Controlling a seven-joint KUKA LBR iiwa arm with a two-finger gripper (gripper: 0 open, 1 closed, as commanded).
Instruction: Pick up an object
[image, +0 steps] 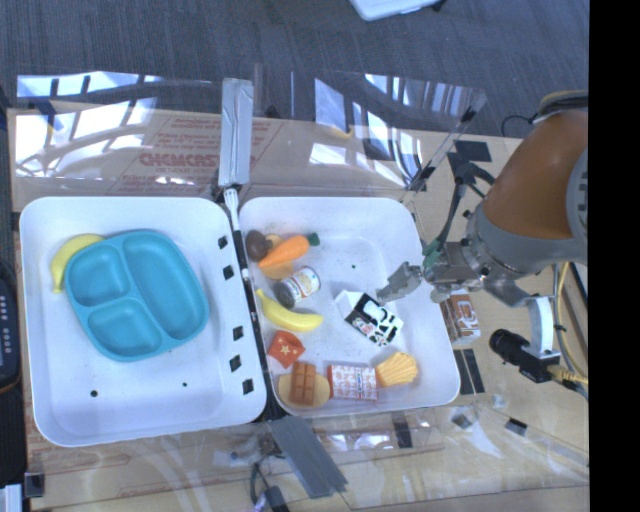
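The grey two-finger gripper (397, 283) reaches in from 3 o'clock, over the right edge of the right shallow white bin (395, 222). Whether it is open or closed, I cannot tell; nothing is seen held by it.

Just at 7 o'clock of the gripper lies a small black-and-white patterned carton (374, 320), tilted, near the bin's centre. At 9 o'clock of this carton lies a yellow plastic banana (288, 313), and above the banana a small round can with a white label (298, 286). At 12 o'clock of the can is an orange plastic carrot with a green tip (285, 252), touching a small dark brown round piece (257, 243).

Along the 6 o'clock wall of this bin, I see a red box with a yellow star (285, 349), a round waffle-like brown piece (304, 384), a red-and-white striped packet (351, 380) and a yellow ridged shell-shaped piece (397, 370).

The left shallow white bin (140, 405) holds a blue plastic plate with three compartments (135, 292). A second yellow banana (68, 253) lies at its 10 o'clock edge.
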